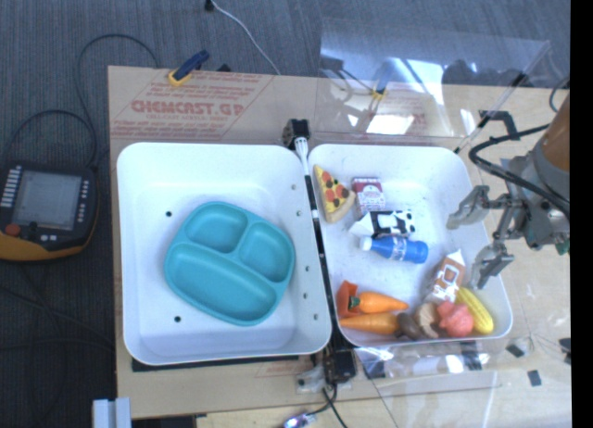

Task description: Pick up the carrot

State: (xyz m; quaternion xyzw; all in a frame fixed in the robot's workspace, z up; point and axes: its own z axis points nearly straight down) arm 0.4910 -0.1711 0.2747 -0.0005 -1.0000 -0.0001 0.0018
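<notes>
Right now I'm on the approach: my gripper hangs with jaws spread and empty at the right bin's three o'clock edge. That carrot lies at seven o'clock, beside a second orange piece. Next I'd judge a reach toward eight o'clock, then descend.

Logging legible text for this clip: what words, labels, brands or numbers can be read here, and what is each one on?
"CHEMCAST GP", red print, partly blurred so the reading is uncertain: on the brown board under the bins.
Finer red print beside it: too small to read.
Small red-and-white carton in the right bin: label too blurred to read.
Blue bottle: no readable label.
Handheld pendant at left: screen unreadable.
</notes>
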